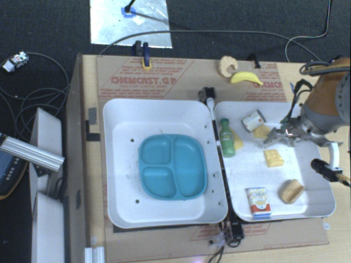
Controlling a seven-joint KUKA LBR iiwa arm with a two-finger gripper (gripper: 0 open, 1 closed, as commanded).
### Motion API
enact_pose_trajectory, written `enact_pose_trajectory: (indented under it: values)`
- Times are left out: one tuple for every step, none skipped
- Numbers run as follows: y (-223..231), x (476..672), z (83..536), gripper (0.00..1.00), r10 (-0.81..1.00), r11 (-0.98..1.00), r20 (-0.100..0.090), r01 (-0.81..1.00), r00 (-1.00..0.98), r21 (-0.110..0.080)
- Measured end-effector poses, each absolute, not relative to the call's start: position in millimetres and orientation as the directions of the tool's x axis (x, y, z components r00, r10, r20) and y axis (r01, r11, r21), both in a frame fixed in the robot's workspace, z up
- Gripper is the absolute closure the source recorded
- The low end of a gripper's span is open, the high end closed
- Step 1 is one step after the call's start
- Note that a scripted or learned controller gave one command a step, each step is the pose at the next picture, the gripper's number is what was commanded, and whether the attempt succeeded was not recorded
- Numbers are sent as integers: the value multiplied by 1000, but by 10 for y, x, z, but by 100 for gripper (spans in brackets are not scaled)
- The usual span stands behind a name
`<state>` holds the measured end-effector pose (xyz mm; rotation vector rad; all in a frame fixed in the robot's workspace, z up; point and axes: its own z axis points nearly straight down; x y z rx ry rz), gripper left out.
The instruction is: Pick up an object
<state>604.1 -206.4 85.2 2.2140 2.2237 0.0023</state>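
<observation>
In the right bin (pixel 329 204), toward its far right corner, the tool (pixel 285 134) hangs low over a cluster of small things, its arm (pixel 329 100) reaching in from the right edge of the tabletop (pixel 164 75). Whether it is wide or narrow cannot be told from this slanted view, and nothing can be seen caught in it, so the pick looks not yet done.

Several things lie in that bin as candidates. A yellow block (pixel 273 158) sits just beside the tool, toward the near edge. A paler yellow piece (pixel 262 131) and a small grey-white box (pixel 253 120) lie close by, toward the far edge. A green bottle (pixel 226 138) lies along the bin's left wall. A small carton (pixel 258 201) and a brown bread-like lump (pixel 291 191) rest near the bin's near edge, well apart from the tool.

The left bin (pixel 123 114) holds a blue divided plate (pixel 172 166). A banana (pixel 245 78) lies outside the bins, on the far edge of the tabletop.

Judging by this, closing on a thing and lifting it both remain.
</observation>
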Motion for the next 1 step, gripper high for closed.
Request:
enact_pose_trajectory:
  values:
    - [-1530,5781,845,0,1000,5,0,1000,-5,2]
